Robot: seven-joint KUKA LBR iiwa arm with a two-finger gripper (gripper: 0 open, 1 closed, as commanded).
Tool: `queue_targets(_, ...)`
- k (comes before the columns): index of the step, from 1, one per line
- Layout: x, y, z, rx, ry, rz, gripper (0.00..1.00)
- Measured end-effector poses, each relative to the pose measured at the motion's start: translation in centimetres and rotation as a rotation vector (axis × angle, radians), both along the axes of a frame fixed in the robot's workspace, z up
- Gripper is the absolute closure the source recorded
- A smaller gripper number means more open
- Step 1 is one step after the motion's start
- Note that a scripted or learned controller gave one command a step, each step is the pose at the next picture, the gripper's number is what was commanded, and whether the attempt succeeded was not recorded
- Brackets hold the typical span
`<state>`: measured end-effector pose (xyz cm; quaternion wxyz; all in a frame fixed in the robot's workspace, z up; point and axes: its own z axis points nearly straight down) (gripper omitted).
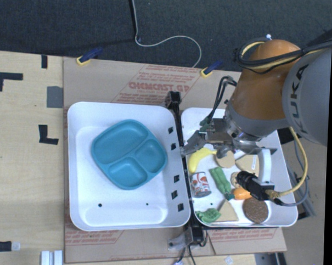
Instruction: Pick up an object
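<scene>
Over the right bin (283, 219) the grey arm hangs low, its orange band above the wrist, and the hand (209, 137) sits at the bin's upper left part, close to the divider between the two bins. Whether the hand is wide or narrow I cannot tell; the wrist body hides it, and nothing can be seen held in it.

Just below the hand lies a yellow banana (198, 157), the nearest thing to pick. Its long axis runs on a slant from upper right down to lower left, and its upper end looks to lie almost beneath the hand. So the likely move is a short drop downward and a little toward the near edge of the bin, with the grip set across the banana's curve, not along it.

Further down the bin lie a small red and white can (200, 184), a green piece (220, 181), an orange piece (239, 194) and a brown round disc (256, 210), all crowded together. A green leafy item (208, 215) rests at the bin's near edge.

The left bin (77, 153) holds a blue divided plate (129, 153), well apart from the hand.
</scene>
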<state>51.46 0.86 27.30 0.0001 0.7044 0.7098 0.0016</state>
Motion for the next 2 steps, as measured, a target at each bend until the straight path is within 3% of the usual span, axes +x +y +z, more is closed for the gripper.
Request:
queue_targets(1,0.0,-0.3,0.6,-0.002,0.006,-0.004,1.00)
queue_targets(2,-3.2,5.6,10.5,0.000,-0.004,0.001,1.00)
